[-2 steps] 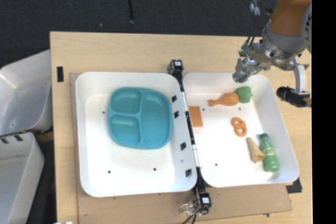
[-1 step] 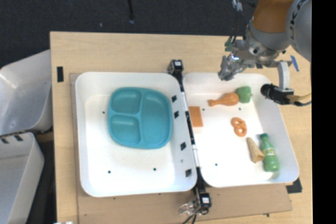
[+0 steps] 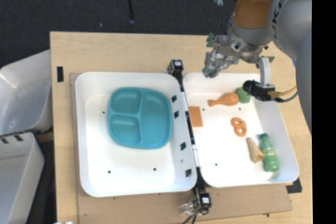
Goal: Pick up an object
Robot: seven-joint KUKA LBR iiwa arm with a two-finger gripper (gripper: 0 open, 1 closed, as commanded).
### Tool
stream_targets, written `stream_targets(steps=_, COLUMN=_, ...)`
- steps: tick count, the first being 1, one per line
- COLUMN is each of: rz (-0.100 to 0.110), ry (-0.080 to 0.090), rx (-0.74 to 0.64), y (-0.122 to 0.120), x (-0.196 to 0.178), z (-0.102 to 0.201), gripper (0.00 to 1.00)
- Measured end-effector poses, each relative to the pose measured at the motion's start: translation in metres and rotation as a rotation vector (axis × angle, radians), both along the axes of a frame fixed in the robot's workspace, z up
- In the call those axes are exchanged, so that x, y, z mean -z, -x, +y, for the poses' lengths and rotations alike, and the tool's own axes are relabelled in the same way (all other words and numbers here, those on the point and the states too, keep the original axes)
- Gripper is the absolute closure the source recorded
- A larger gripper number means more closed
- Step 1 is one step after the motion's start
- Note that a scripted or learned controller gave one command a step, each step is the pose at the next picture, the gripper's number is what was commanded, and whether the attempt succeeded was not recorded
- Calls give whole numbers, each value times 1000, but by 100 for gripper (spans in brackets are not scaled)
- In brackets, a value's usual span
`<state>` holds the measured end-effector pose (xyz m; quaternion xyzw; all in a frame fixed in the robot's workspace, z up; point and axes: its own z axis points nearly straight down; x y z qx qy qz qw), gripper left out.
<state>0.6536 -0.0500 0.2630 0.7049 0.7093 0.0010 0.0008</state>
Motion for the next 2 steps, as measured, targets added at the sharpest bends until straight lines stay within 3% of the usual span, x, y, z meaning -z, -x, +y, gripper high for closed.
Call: stream_targets(steps=2, rz=-1, ry=0, rx=0, y=-4, x=-6, z=96, gripper=100)
